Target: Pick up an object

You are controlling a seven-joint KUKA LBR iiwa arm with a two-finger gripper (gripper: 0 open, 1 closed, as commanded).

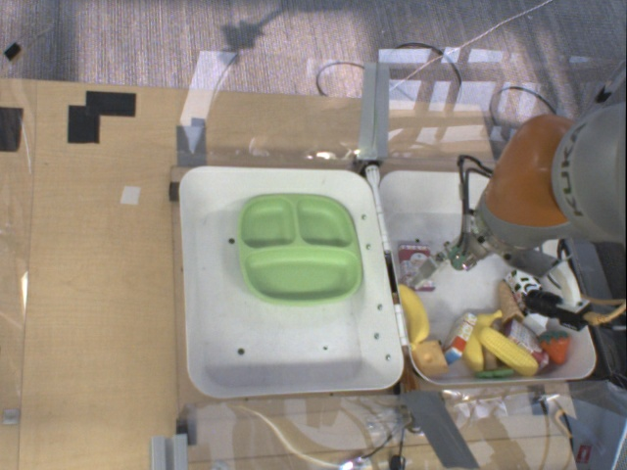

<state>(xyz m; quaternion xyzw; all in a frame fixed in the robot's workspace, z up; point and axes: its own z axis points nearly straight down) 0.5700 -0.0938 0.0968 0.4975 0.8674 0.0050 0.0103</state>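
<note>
The gripper [458,255] is positioned low over the middle of the right bin [436,204]; its finger state cannot be determined. A small red-and-white packet [415,262] lies just beside it, toward the bin's left wall. A banana [415,313], yellow toys [505,351] and other items crowd the bin's near edge. The left bin [211,351] carries a green divided plate [299,248] near its centre.

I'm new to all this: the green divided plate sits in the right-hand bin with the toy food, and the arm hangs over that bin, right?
Not quite. The camera view shows the green divided plate in the left bin; the toy food lies in the right bin, where the arm hangs.
</note>
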